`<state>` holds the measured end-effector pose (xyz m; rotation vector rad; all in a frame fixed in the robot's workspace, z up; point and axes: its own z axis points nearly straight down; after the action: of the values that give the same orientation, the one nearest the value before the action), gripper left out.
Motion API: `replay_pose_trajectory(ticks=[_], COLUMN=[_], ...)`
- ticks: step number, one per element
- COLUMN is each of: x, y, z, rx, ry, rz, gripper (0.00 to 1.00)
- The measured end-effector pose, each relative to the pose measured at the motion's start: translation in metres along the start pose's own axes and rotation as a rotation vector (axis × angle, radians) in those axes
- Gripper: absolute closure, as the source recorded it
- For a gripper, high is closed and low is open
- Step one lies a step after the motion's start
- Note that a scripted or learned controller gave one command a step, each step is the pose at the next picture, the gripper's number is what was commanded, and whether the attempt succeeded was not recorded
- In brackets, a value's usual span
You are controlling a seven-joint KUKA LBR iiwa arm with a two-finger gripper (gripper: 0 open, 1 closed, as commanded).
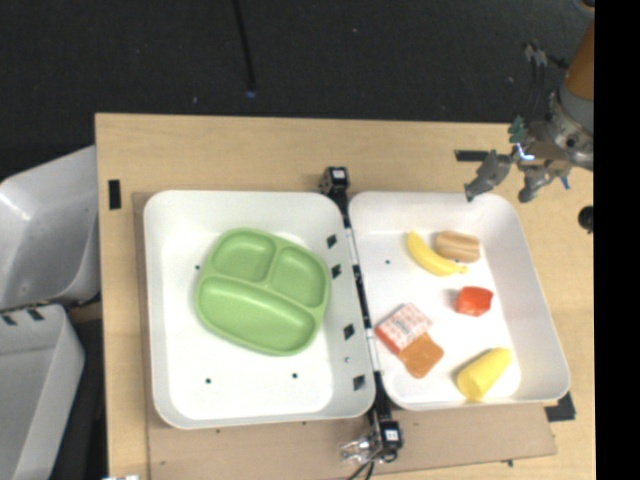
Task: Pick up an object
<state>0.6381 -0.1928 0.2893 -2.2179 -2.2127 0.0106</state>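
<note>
While hand point(507, 176) hovered open and empty above right bin's point(540, 298) far corner, banana point(432, 254) lay in that bin beside bread roll point(457, 245); green plate point(262, 290) sat in left bin point(170, 298).

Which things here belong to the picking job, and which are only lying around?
For the job:
gripper, above the right bin's far corner
banana
bread roll
red piece
pink packet
orange block
yellow piece
right bin, holding them

Just lying about:
green divided plate
left bin, holding the plate
</note>
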Motion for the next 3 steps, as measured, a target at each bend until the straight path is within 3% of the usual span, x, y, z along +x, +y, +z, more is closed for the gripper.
replay_pose_trajectory(ticks=[1,3], x=[0.001,-0.006], y=[0.002,-0.012], z=[-0.008,0.086], rx=[-0.013,-0.008], ry=[-0.002,-0.003], rz=[-0.003,-0.001], gripper=[0.00,0.00])
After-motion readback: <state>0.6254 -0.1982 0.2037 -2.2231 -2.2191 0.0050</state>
